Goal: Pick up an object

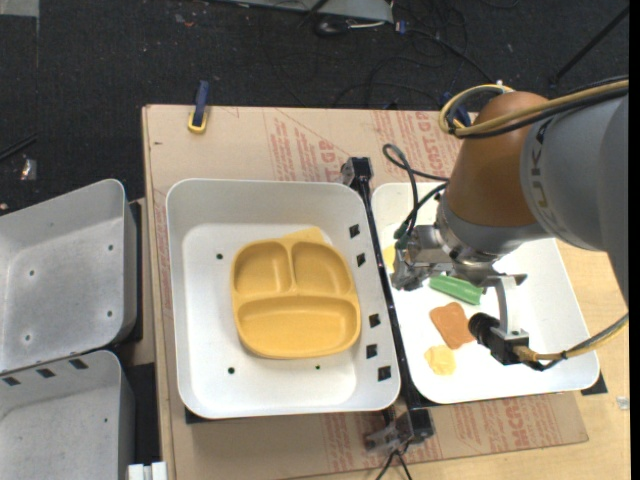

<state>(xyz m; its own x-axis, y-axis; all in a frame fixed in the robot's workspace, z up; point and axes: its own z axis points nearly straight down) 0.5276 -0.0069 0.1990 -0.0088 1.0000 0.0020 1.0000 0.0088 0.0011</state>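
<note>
The arm hung low over the right bin (575, 298), its gripper (415, 265) at the bin's left side, so the step in hand looked like the reach before a grasp. Whether the gripper was clenched or released could not be told. Just right of it lay a green object (456, 289); below that sat an orange piece (450, 324) and a yellow piece (440, 359). The next move would call for settling squarely over one. Red print on the cardboard (250, 143) was unreadable.
</note>
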